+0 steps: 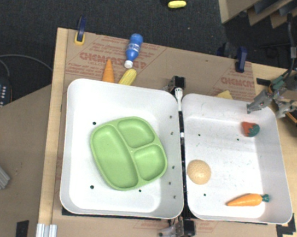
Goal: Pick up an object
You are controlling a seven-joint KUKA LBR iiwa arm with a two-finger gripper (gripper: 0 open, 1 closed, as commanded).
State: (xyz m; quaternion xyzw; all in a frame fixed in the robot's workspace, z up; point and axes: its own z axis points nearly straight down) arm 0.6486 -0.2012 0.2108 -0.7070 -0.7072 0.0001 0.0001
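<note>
Nearest you, the toy carrot lay in the right bin, with the beige ball just beyond it and the green divided plate in the left bin. Farther back sat the toy strawberry. The gripper hung over the bin's far rim, fingers apart, holding nothing. By my reading, you had the whole pick left to do.

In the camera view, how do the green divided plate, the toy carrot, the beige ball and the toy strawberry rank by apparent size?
1. green divided plate, by far the largest
2. toy carrot, longer than the ball but thinner, so this order is uncertain
3. beige ball
4. toy strawberry, the smallest
</note>
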